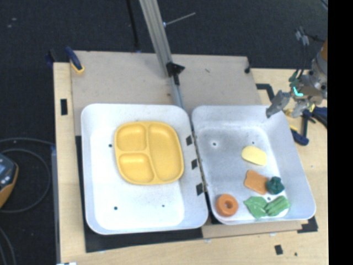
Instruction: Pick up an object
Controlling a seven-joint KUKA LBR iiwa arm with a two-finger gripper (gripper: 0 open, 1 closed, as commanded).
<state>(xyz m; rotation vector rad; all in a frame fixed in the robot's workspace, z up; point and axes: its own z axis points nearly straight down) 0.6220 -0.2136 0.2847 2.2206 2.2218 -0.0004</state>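
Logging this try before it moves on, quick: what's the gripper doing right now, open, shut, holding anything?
Two-finger gripper: at the far right corner of the right shallow white bin, nothing seen between its fingers; open or shut cannot be told.

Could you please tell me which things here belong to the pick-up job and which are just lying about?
For the job: gripper; yellow piece; orange block; dark green piece; orange ring; light green piece; right bin.

Lying about: yellow divided plate; left bin.
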